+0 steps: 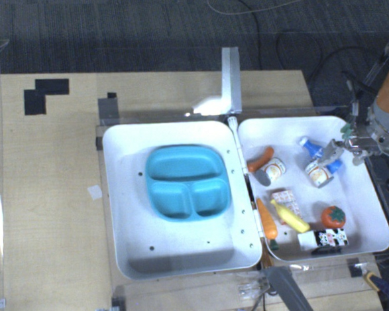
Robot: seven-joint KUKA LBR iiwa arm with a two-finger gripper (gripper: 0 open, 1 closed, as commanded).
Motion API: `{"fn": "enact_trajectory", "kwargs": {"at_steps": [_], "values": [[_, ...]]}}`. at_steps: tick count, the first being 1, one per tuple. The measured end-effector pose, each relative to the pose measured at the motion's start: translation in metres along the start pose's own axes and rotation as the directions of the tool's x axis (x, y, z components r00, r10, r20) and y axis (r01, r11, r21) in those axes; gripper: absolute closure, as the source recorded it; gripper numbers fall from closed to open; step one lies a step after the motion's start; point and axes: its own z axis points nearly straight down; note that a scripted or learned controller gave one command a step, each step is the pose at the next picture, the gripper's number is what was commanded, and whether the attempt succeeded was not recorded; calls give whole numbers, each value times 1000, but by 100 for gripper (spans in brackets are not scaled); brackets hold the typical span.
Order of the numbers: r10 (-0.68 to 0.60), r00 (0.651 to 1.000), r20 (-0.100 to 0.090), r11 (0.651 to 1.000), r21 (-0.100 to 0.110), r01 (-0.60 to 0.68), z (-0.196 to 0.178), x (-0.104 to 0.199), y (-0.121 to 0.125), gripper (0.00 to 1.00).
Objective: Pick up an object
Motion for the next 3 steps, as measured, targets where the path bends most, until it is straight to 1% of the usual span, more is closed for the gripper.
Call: {"fn": "enact_trajectory", "kwargs": {"at_steps": [1,2,3], "values": [[117,993,0,993,-2,-117,96,-13,17,0],[112,994,0,994,-8,-112,84,-12,19,100],[38,999,0,999,-3,-38,-8,39,14,100]]}}
